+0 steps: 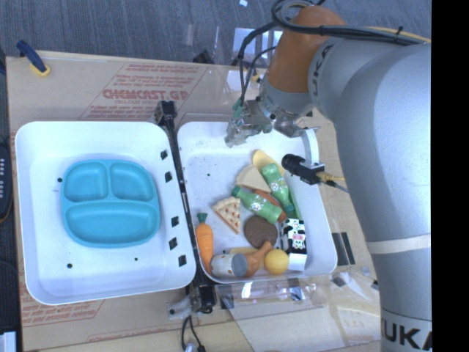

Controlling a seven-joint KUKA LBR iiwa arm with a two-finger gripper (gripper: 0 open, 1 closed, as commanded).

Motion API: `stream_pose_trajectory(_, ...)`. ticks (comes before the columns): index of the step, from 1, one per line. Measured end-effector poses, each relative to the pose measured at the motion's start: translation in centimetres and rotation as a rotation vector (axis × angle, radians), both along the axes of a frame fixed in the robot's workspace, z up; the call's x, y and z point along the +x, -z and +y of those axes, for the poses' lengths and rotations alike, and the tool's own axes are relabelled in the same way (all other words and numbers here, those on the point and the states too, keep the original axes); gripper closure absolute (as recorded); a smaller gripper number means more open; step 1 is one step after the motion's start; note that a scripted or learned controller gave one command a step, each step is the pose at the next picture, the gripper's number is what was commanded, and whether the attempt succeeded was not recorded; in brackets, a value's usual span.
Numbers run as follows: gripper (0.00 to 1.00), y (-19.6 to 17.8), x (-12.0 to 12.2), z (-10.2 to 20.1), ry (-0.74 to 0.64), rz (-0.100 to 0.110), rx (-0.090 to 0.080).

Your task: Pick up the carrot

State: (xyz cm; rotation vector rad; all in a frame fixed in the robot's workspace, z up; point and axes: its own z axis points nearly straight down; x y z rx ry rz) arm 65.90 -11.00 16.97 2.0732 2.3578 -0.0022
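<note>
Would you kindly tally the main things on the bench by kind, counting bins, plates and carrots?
White bins: 2, left and right
Blue divided plate: 1
Carrot: 1
Total: 4

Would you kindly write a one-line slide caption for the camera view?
End effector at the right bin's far edge; carrot lies against its near left wall, blue tray in the left bin.
</note>
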Motion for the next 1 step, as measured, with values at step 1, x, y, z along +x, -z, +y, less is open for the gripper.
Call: stream_pose_trajectory(1, 1.00, 1.05, -2.92, -4.67, -0.433, 0.010, 0.000)
